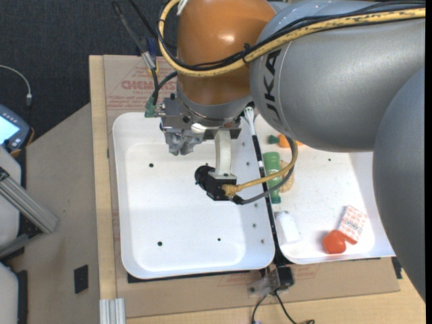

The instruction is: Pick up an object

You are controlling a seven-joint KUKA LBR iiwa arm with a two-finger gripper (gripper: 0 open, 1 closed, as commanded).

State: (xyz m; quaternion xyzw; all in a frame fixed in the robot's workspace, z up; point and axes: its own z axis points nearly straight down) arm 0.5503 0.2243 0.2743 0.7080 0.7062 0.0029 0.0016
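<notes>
My gripper [178,142] hangs low over the far part of the left bin [182,231], beneath the orange wrist band. Nothing shows between or under its tips. The objects lie in the right bin [317,187]: a green bottle-like thing [271,165] against the dividing wall, a small orange piece [283,140] partly hidden by the arm, a white block [289,227] near the front left corner, an orange-red ball [334,242] and a white-and-red packet [353,223] at the front right.
The big grey arm covers the far right part of the right bin. Both bins rest on a cardboard sheet [108,113]. A device with a lit screen [12,130] stands off the bench at the left.
</notes>
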